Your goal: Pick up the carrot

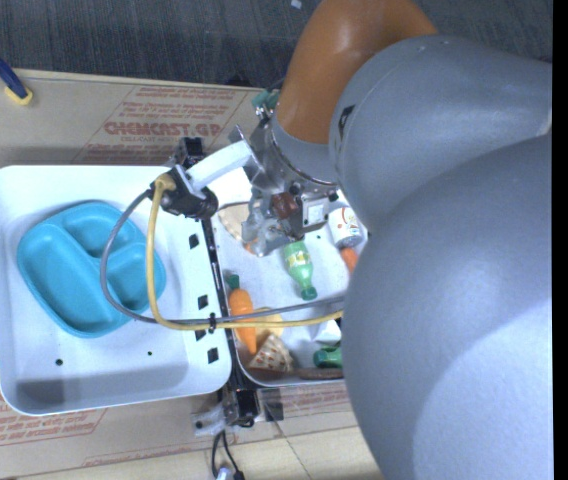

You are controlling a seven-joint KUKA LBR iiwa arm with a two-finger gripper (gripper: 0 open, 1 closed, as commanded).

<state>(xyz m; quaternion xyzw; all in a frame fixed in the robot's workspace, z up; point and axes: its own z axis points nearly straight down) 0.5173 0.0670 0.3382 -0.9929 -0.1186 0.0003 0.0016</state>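
Gripper [264, 230] low over right bin [282, 268], cannot tell its state. Carrot [243, 320] just below-left, lying by the bin's left wall, under a yellow hose [151, 258]. Green bottle [300, 266] beside. Blue tray [84, 265] in left bin [24, 368]. Cardboard-covered surface [94, 118], dark floor [114, 18] beyond. Right bin largely hidden behind grey arm [454, 268].

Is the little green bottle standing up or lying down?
Lying down. The green bottle rests flat on the right bin's floor, near the carrot.
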